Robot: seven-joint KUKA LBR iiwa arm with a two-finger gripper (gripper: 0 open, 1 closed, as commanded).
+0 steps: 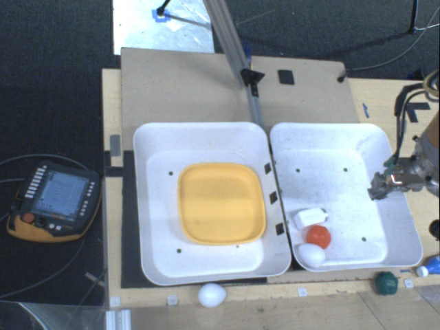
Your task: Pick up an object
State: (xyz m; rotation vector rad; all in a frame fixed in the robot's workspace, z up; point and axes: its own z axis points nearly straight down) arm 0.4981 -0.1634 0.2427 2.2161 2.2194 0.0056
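In the right bin, near its front left corner, lie three small things close together: a white block, a red-orange ball and a white egg-shaped object. The left bin holds a yellow square plate. My gripper hangs over the right side of the right bin, well to the right of those three things, and nothing is visible between its fingers. Whether they stand open or shut is unclear from this angle.
A white egg lies on the bench in front of the left bin. A dark green ball sits off the right bin's front right corner. A teach pendant rests at the far left. A metal pole slants behind the bins.
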